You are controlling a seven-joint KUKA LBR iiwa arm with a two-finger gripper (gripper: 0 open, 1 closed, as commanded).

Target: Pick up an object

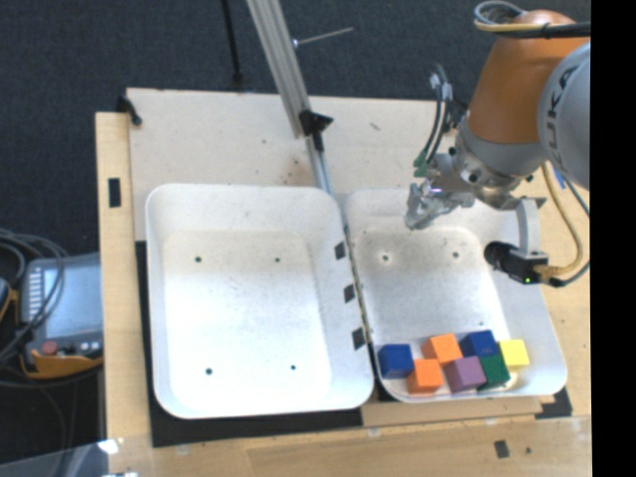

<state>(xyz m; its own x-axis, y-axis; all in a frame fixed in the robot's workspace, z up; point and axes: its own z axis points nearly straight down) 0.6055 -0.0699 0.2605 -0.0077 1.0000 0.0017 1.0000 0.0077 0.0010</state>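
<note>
— Nearest end of the right bin (428,278)?
— Held seven small blocks, packed close against the near wall. Front row: blue cube (396,360), orange cube (427,375), purple cube (463,374), green cube (495,370). Behind them: second orange cube (444,346), second blue cube (481,342), yellow cube (514,353) furthest right. Touched or nearly touched one another.
— And the left bin (248,296)?
— Sat just beside the right one, joined along the shared rim by black clips (355,292). Showed a speckled white floor with a few dark dots.
— Gripper (427,208)?
— Hung over the far end of the right bin, well apart from the blocks. Carried nothing visible. Could not tell whether spread or pressed together.
— Above it?
— Orange band (512,78) and grey arm, reaching in from the right.
— Surface?
— Pale wooden bench (229,122), scuffed beyond the bins.
— Further out?
— Slanted aluminium rail (280,53) rising from behind the bins, dark carpet (89,28) all round, and a cabled box (60,306) at the left edge.
</note>
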